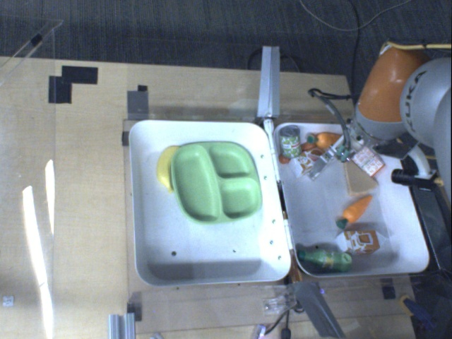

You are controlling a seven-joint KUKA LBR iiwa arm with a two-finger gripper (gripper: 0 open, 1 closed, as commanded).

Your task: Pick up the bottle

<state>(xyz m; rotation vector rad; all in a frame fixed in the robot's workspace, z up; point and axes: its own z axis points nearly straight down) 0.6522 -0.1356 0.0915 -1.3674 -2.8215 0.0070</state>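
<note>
A pale wooden desk point(70, 210) carries two shallow white bins side by side. The left bin point(152, 260) holds a green divided tray point(215, 180) lying flat, its compartments facing up. A yellow thing point(164, 168) peeks out from under the tray's left edge, too hidden to name.

A metal post point(268, 83) stands at the far end of the seam between the bins.

The right bin point(402, 253) is more crowded. At its far left corner stands a small can point(289, 144) with a green label, upright. Just beside it lie some small packets, too jumbled to tell apart. In the near left corner lies the green bottle point(325, 259), on its side along the near wall, well apart from the arm. To its right sits a small brown and white carton point(362, 241), and above that a carrot point(355, 210), tilted, its green end pointing down-left.

The claw point(326, 161) hangs over the far part of this bin, near the can and packets; whether its fingers are spread or closed cannot be told. Behind it the grey arm point(427, 104) with its orange band point(385, 83) reaches in from the right.
</note>
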